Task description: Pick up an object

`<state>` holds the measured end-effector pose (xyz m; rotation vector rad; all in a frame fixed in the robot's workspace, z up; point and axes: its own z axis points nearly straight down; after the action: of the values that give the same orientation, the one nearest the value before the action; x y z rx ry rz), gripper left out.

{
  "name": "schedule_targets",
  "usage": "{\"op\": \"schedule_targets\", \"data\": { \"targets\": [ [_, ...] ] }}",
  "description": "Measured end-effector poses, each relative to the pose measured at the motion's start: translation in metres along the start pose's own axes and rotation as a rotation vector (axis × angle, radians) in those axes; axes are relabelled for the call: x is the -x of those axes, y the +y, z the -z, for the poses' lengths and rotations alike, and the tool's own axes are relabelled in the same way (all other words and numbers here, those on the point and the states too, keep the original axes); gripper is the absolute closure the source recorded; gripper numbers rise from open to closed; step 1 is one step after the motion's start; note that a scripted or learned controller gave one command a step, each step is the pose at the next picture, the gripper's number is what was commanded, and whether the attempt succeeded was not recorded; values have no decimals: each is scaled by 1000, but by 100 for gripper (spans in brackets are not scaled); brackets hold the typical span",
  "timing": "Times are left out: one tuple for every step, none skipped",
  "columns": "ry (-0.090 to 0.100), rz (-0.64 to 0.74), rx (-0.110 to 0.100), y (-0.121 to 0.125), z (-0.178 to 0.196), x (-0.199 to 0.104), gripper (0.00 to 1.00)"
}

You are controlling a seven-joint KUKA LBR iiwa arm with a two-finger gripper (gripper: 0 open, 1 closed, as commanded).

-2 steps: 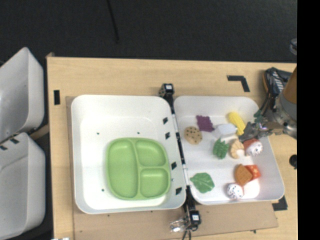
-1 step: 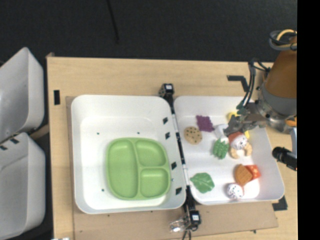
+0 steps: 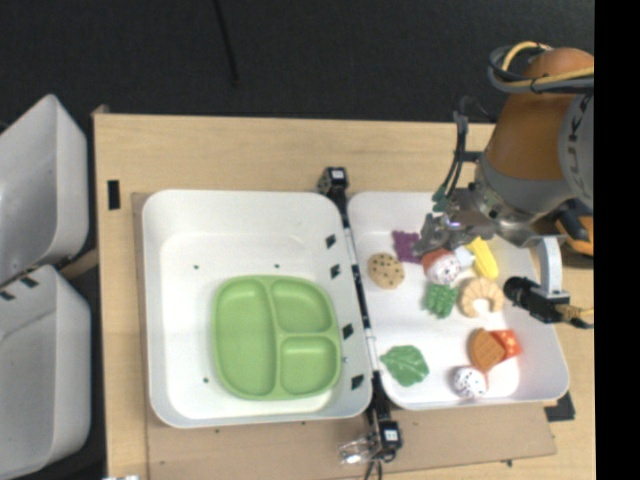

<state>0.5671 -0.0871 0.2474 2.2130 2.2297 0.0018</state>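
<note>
A white die (image 3: 468, 382) is seen nearest the lens, at the front of the right bin (image 3: 540, 388), beside a green leaf (image 3: 404, 364). Further back in that bin the gripper (image 3: 444, 230) is lowered over a cluster of toy food; whether anything is grasped cannot be told. Just below it, a red-and-white piece (image 3: 440, 264) is judged the likely target, flanked by a purple toy (image 3: 405, 242) and a yellow corn (image 3: 485, 258). It is expected to be light, rigid, rather slick plastic, best pinched across its narrow middle. A cookie (image 3: 385, 269) is left toward the bin's left wall.
</note>
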Motion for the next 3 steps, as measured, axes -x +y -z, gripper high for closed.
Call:
{"op": "schedule_targets", "data": {
  "targets": [
    [1,0,-1,15,3,-53,100],
    [-1,-3,-4,11,-10,-83,100],
    [0,-3,-4,5,-3,-97,100]
  ]
}}
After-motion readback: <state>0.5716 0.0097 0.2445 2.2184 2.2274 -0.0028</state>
